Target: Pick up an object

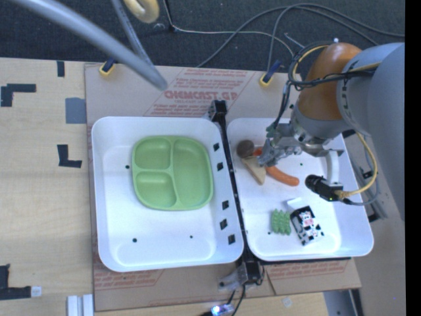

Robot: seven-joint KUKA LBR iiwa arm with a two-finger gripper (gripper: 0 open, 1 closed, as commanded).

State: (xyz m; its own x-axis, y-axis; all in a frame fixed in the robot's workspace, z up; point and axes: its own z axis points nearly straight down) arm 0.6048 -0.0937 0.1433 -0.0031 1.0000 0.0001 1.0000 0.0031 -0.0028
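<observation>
- The gripper [275, 151] is hanging low over the far-left part of the right bin [348, 239]; its fingers are blurring into the dark wrist parts, so I cannot tell whether they are open or closed.
- The carrot [284, 176] is lying just beside the fingertips, on their near right, apparently not between them.
- A tan wedge [256, 171] is sitting just left of the carrot, with a brown ball [245, 149] touching its far end.
- Near the bin's near wall, a green ridged piece [281, 222] and a black-and-white toy [306, 224] are lying side by side.
- The arm is hiding the bin's far-right corner.
- In the left bin [108, 176], a green tray [173, 172] is lying flat.
</observation>
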